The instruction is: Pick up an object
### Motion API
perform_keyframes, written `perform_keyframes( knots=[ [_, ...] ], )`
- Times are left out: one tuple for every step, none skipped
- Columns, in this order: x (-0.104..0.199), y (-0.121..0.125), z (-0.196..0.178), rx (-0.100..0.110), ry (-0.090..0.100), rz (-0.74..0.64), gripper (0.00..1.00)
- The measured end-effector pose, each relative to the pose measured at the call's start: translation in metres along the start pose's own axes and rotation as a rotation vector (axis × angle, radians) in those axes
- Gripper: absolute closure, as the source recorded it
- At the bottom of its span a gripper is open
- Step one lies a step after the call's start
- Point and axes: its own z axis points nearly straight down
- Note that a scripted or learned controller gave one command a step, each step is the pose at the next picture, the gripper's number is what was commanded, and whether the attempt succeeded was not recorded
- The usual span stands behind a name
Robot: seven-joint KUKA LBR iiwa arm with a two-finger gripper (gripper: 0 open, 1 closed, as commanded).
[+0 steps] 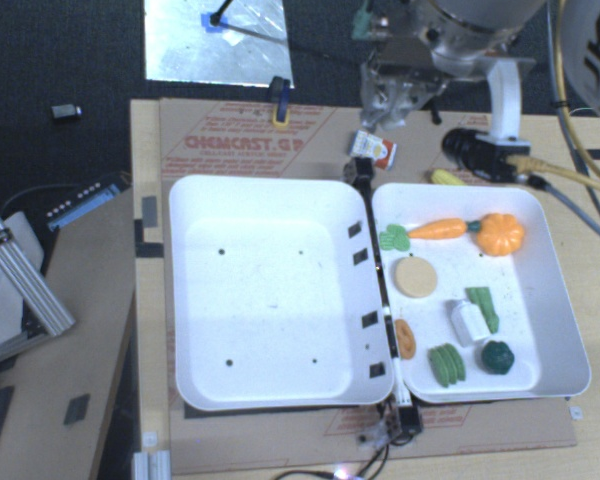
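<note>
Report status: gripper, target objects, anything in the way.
Gripper high above bench, behind the bins, something small white-and-red at its tip. Carrot, pumpkin, cookie in right bin. Nothing blocking.

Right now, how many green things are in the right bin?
4: the carrot's leafy top by the left wall, a long green piece mid-bin, a ridged green piece and a dark green lump at the near edge.

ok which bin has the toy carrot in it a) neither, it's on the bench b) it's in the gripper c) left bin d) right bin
d, the carrot lies in the right bin near its far edge, between a green leafy piece and the orange pumpkin.
</note>
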Motion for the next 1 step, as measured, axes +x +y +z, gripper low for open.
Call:
perform_keyframes(
  knots=[
    [-0.0283,0.0695,-0.0176,0.003,-0.002,0.0,1.0]
  ],
)
